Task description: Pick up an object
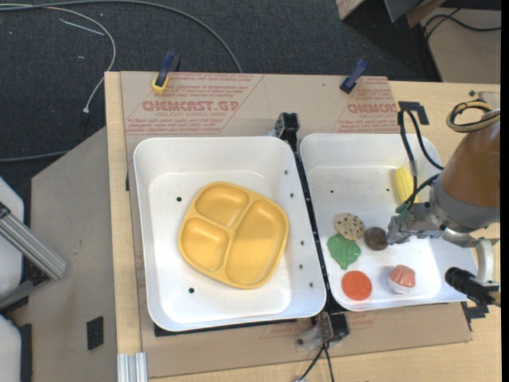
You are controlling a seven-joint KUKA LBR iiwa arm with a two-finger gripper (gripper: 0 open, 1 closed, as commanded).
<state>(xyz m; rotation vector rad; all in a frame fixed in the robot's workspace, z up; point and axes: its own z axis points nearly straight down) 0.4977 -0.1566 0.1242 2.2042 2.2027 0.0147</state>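
The bench (238,86) is a brown board with red print, and two blue clamps sit on its far edge. On it, the left bin (159,293) holds a yellow divided plate (233,233) with three hollows, lying flat at its centre. The right bin (350,157) is partly covered at 3 o'clock by the arm (469,181), whose orange band and grey wrist hide that bin's right wall and run off the picture's edge.

The pincer (395,231) sits low at the bin's centre-right. Its tips are dark and small against the wrist, so I cannot tell how it is set.

Just beside it at 9 o'clock lies a small dark brown round thing (375,238), too small to name. Further toward 9 o'clock are a speckled cookie (347,224) and a green leaf (343,251). A red round piece (356,286) lies at 7 o'clock, a pink and white piece (402,278) at 6 o'clock, and a yellow corn cob (403,185) at 12 o'clock, half behind black cables.
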